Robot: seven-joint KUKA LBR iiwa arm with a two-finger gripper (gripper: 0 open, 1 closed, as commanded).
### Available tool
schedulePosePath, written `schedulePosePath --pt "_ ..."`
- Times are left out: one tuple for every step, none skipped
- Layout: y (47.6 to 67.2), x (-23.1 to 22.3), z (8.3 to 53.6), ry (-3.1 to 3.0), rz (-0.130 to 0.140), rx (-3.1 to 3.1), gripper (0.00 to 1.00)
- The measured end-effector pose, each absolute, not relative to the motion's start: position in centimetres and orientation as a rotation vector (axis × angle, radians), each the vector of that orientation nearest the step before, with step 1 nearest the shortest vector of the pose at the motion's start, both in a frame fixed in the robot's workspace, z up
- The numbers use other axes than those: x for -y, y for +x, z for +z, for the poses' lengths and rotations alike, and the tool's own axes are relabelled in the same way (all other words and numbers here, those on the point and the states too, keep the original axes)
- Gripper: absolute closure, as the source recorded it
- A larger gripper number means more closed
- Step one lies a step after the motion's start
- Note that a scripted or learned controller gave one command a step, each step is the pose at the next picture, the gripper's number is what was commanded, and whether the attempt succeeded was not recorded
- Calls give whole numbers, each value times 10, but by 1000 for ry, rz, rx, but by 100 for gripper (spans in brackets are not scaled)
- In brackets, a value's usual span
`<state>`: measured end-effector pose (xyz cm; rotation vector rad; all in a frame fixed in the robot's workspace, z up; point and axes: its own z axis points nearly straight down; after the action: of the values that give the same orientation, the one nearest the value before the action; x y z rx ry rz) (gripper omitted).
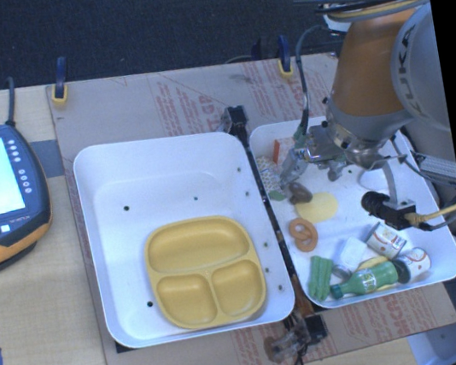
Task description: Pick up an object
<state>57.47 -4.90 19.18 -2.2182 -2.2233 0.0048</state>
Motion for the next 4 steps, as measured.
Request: schedulePosePath --pt "552 99 91 -2213 9 2224 0" --pt "633 98 92 -2218 2 2222 0" --pt "656 106 92 -2215 2 2224 0" --pt "565 105 91 -2212 7 2224 0"
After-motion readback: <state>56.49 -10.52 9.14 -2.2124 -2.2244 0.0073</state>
